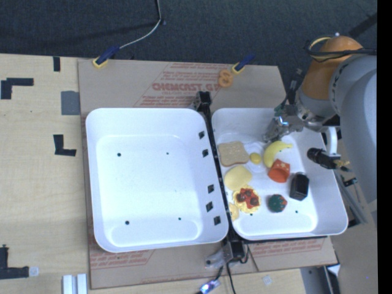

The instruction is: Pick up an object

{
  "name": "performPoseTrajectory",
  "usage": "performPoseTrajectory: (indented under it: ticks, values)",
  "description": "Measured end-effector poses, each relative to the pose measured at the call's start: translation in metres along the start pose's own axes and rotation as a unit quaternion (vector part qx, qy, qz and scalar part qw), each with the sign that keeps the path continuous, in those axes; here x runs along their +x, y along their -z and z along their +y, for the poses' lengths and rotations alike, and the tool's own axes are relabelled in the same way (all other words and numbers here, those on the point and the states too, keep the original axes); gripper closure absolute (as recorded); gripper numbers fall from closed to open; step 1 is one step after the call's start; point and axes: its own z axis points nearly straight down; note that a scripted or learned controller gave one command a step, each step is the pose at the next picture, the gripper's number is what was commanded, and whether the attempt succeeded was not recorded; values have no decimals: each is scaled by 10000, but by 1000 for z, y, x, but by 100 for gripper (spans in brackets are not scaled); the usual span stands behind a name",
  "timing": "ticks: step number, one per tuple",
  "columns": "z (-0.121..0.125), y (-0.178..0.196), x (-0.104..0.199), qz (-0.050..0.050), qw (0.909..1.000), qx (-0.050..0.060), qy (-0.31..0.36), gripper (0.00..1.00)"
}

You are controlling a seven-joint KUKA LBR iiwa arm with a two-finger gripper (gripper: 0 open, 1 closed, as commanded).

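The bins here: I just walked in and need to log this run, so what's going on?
A grey arm reaches in from the right, its gripper low over the right bin, just above the banana. It holds nothing that can be seen. That bin also has toast, a pizza slice, an orange piece, a black block and a green ball.

A robotics lab bench is showing here: two white bins (147, 124) are sitting clipped together on a cardboard sheet (177, 84), itself lying on a wooden table (37, 182) bearing black marker shapes. A cable (147, 32) is trailing across dark fabric behind, and an industrial arm (343, 84) is reaching in.
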Motion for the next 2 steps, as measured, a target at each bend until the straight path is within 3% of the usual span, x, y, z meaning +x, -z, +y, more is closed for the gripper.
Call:
performPoseTrajectory:
  ticks: [2]
  values:
    - [0, 20, 0, -14, 10000, 4, 10, 100]
